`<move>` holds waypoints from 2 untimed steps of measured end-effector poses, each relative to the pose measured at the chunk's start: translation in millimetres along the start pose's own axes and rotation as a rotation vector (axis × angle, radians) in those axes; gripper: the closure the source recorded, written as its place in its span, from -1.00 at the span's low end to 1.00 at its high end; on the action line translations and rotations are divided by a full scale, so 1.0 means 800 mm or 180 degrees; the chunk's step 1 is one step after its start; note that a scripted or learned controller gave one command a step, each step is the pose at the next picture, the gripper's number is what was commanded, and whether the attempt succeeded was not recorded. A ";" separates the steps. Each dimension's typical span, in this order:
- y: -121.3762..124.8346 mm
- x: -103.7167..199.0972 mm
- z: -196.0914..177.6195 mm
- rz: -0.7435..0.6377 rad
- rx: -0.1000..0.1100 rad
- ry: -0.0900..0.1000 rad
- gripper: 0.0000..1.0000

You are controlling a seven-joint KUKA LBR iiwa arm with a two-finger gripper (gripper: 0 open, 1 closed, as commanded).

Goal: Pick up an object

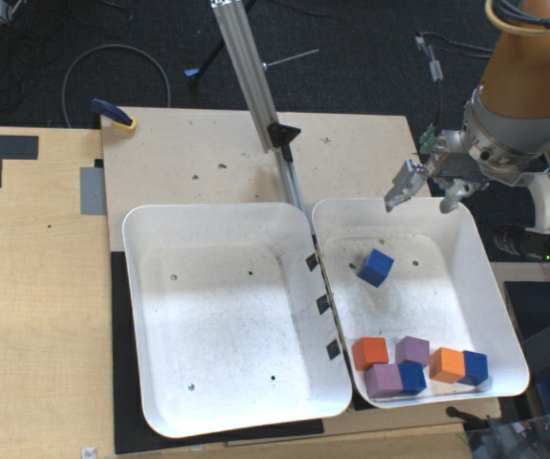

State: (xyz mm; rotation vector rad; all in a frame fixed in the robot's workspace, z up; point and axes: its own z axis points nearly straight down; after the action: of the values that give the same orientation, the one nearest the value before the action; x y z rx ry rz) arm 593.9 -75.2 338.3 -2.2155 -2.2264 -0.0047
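The right white bin [496, 285] holds several small cubes. A blue cube [376, 267] lies alone near the bin's middle. Along the bin's front edge sit an orange-red cube [370, 353], two purple cubes [412, 350] [384, 381], a small blue cube [411, 378], an orange cube [447, 363] and another blue cube [474, 367]. My gripper [427, 193] hangs above the back rim of this bin, behind and to the right of the lone blue cube. It is open, with nothing between its fingers [400, 188].
The left white bin [145, 256] stands beside the right one, with black clips along the shared wall [319, 285]. A slanted metal rail [251, 75] rises behind the bins. A blue and yellow clamp [112, 114] lies at the bench's back left corner.
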 end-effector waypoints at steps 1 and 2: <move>0.011 0.013 0.176 0.0013 0.0043 -0.0004 -1.00; 0.026 -0.069 0.288 0.0028 0.0038 -0.0011 -1.00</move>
State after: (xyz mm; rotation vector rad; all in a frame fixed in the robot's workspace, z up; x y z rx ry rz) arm 615.2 -129.9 107.9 -2.2212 -2.2125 0.0123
